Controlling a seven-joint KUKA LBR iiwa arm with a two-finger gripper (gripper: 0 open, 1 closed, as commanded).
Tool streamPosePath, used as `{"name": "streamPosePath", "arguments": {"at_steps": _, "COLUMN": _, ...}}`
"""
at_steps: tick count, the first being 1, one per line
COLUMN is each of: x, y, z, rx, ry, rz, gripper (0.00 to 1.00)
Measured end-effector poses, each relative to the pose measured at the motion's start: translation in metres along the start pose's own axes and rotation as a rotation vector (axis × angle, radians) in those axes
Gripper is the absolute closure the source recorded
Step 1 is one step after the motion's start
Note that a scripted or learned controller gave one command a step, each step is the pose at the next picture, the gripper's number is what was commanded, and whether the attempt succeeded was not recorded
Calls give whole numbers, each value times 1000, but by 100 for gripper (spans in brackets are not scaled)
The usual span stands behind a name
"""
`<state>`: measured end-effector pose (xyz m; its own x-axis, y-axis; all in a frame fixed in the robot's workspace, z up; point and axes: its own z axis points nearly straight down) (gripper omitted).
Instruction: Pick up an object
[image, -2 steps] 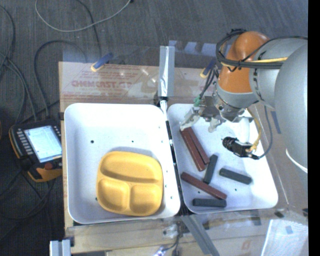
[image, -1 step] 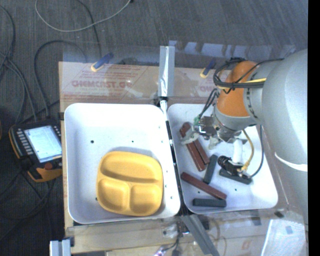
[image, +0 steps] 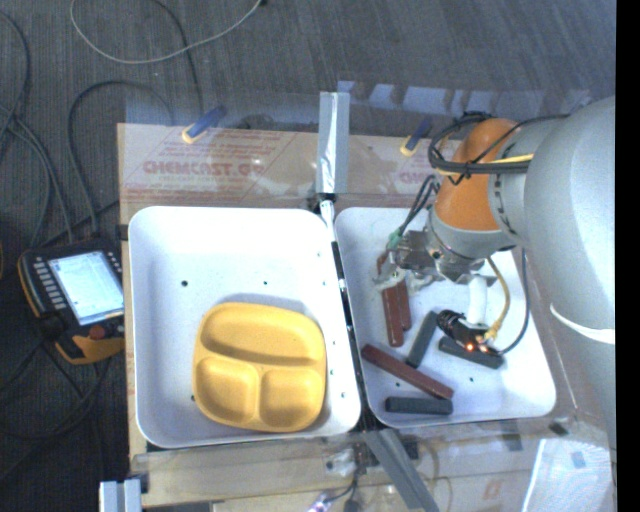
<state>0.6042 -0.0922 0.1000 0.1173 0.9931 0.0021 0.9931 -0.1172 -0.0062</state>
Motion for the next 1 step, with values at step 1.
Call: {"name": "streamPosePath", "arguments": {"at_steps": 1, "x": 19, "y": 9, "z": -114, "rx": -1, "ry": -3, "rz": -125, "gripper": 100}}
